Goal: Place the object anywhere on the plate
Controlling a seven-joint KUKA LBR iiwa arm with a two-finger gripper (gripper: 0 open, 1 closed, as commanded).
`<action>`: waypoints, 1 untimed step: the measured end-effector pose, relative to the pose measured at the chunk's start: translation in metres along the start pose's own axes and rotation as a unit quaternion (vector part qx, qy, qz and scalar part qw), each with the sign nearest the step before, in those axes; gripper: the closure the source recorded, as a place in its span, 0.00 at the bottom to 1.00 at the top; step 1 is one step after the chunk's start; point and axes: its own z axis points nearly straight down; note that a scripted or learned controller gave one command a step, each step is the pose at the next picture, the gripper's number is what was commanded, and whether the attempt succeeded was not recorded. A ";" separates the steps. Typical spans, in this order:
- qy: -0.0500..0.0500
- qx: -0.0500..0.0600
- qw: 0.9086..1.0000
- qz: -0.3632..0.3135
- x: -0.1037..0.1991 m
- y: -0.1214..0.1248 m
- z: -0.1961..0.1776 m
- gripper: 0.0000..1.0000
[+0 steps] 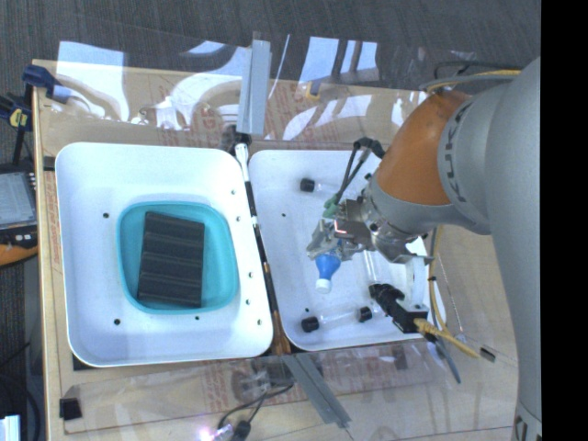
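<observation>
**Handling the small blue object in the right bin**

We locate the blue object [326, 269] in the right bin [285, 246], directly below the end effector [333, 237]. We judge it light, rigid and smooth, so a grasp across its narrow body suits best. We cannot tell the end effector's opening or whether it grips anything. The teal plate [220, 246], carrying a dark ribbed block [172, 258], sits in the left bin [83, 246].

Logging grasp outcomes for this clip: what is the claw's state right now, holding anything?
Claw: cannot be told whether it holds anything. It sits over the right bin, right above a small blue object.
</observation>
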 end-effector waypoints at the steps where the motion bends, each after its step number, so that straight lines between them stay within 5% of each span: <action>1: -0.001 -0.001 0.991 -0.132 0.103 0.031 0.007 1.00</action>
